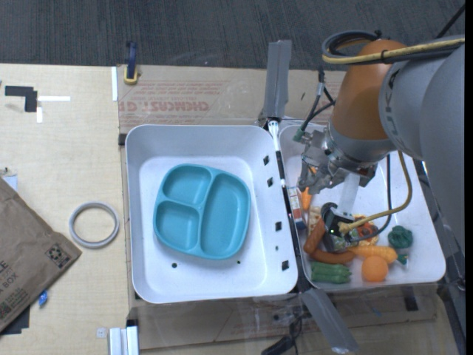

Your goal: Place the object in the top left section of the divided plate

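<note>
A light blue divided plate (pixel 201 211) lies in the left white bin (pixel 140 198), with two small sections on its left and one large section on its right; nothing lies in them. My gripper (pixel 316 182) hangs low over the left part of the right bin (pixel 425 213), just above a pile of toy foods. Under it lie a red-orange pepper (pixel 316 237), a reddish sausage (pixel 336 257), a green pod (pixel 330 273), an orange ball (pixel 375 269), an orange carrot (pixel 378 251) and a dark green piece (pixel 400 237). No object shows in the gripper.
A grey tape ring (pixel 94 223) and a brown cardboard box (pixel 26 254) lie on the bench left of the bins. Printed cardboard (pixel 192 98) lies behind the left bin. The divider wall (pixel 284 198) between the bins stands just left of the gripper.
</note>
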Controlling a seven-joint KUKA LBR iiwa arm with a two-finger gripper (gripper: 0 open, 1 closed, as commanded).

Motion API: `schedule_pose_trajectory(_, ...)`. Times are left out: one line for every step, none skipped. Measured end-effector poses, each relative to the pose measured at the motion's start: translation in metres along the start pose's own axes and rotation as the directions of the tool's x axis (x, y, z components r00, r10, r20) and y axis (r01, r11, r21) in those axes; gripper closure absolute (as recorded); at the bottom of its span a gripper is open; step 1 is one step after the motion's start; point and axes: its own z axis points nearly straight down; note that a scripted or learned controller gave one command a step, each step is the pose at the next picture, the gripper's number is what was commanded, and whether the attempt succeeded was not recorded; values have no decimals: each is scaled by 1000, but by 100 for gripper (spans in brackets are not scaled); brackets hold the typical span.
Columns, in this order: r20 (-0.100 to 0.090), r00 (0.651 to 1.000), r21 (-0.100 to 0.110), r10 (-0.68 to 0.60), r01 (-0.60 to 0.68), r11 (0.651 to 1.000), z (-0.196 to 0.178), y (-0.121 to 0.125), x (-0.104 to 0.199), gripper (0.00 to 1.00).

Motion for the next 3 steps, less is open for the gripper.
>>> schedule_pose_trajectory(-1,956,-1,292,-292,956,9,-64,36,100)
schedule_pose_trajectory(-1,749,-1,663,-663,749,9,-80,0,100)
schedule_pose_trajectory(-3,766,-2,643,-643,766,8,-33,-51,100)
